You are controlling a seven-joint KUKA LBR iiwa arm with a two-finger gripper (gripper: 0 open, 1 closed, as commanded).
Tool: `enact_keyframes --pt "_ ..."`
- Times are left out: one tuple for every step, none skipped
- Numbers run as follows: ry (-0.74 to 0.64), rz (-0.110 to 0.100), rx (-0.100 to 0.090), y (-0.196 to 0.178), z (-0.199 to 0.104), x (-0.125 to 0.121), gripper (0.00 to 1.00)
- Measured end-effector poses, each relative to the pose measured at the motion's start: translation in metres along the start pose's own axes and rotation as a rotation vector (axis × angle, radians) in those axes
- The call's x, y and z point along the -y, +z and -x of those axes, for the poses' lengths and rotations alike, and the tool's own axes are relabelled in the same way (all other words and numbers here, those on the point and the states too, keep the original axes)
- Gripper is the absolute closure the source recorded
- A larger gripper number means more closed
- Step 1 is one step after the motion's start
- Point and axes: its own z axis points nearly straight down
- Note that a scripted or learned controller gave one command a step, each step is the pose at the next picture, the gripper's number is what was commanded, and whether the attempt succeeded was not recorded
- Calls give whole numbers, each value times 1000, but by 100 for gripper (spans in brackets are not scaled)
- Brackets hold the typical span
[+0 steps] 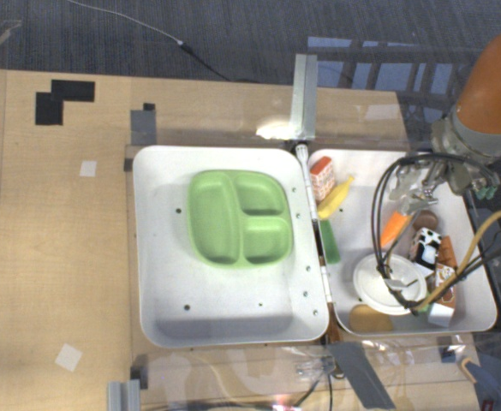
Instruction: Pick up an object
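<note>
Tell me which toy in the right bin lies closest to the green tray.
The green block, lying against the right bin's left wall beside the green tray. The banana and carton lie slightly farther right; the carrot lies mid-bin.

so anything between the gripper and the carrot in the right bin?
Nothing solid visible. The gripper hangs just above and right of the carrot. Black cables loop past the carrot's left side, and the cow toy sits to its right.
</note>
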Motion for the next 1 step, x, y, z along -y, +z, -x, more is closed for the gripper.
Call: enact_keyframes --pt "-160 -6 7 59 -13 52 100"
